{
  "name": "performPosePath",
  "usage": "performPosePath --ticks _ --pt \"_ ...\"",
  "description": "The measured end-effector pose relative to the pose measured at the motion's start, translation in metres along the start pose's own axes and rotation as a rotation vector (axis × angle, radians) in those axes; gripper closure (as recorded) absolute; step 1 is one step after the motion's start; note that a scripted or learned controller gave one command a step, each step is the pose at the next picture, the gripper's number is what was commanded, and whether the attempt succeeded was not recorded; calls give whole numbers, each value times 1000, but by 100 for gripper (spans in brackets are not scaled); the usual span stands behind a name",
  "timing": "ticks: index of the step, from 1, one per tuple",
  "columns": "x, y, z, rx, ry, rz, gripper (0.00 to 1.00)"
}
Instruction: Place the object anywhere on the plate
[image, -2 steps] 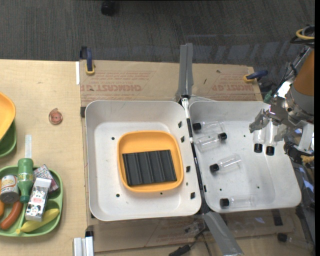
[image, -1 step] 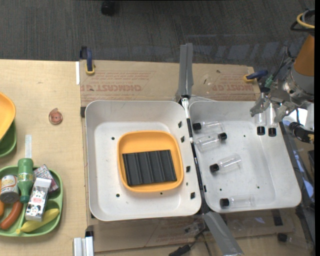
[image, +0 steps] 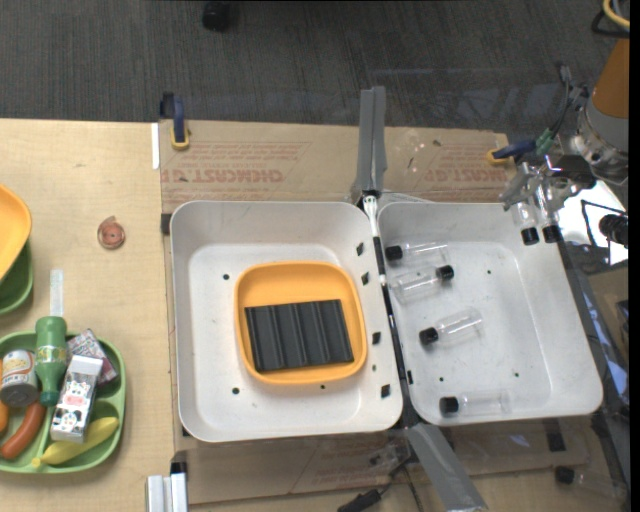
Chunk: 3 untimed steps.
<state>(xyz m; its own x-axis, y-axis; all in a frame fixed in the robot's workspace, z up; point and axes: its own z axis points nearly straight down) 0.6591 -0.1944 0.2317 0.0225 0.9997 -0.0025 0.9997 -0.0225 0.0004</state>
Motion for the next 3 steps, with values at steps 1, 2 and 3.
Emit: performPosePath --ticks 1,2,3 --pt "-25 0 -12 0 0 -246 100" --pt "-28 1 -33 -2 -1 -521 100" --pt "-28 1 -91 -3 -1 -759 100"
